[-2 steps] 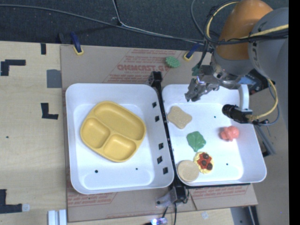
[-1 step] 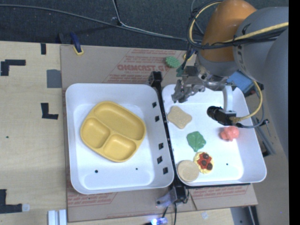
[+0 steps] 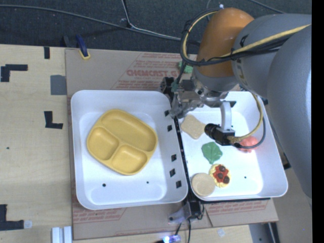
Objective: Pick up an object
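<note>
Claw (image 3: 180, 106), grip state not discernible, at right bin's (image 3: 255, 182) far-left corner by the dividing rims, tan slice (image 3: 192, 127) just beside; bare floor near-right.

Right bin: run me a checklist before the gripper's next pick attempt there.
1. Is the gripper at the right bin: ok, at its upper left corner in the view.
2. What the gripper carries: cannot tell.
3. Is the tan cracker clear to reach: ok, flat, just below the gripper.
4. Is the green piece apart from its neighbours: ok.
5. Are the round biscuit and red-topped piece separated: not ok, touching.
</note>
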Action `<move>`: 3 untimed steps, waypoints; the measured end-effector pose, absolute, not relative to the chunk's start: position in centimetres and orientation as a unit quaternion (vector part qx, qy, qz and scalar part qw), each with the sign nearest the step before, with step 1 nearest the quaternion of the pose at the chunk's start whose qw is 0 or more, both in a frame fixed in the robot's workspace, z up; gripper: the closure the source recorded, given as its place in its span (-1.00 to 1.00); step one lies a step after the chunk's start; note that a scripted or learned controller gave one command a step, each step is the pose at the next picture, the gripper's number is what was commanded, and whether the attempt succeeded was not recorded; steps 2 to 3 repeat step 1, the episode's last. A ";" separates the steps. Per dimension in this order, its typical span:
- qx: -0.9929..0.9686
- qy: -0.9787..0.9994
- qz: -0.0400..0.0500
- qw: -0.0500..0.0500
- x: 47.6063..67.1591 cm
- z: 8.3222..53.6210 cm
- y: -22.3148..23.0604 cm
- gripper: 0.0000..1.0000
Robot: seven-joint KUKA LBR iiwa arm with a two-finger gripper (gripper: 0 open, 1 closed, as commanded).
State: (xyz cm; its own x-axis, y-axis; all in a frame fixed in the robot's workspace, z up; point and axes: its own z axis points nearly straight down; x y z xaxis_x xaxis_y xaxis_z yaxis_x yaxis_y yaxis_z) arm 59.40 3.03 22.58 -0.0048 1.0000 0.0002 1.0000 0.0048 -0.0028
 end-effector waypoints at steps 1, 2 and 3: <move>-0.705 -0.709 0.001 0.001 57.9 21.4 8.5 1.00; -0.705 -0.709 0.001 0.001 57.9 21.4 8.5 1.00; -0.705 -0.709 0.001 0.001 57.9 21.4 8.5 1.00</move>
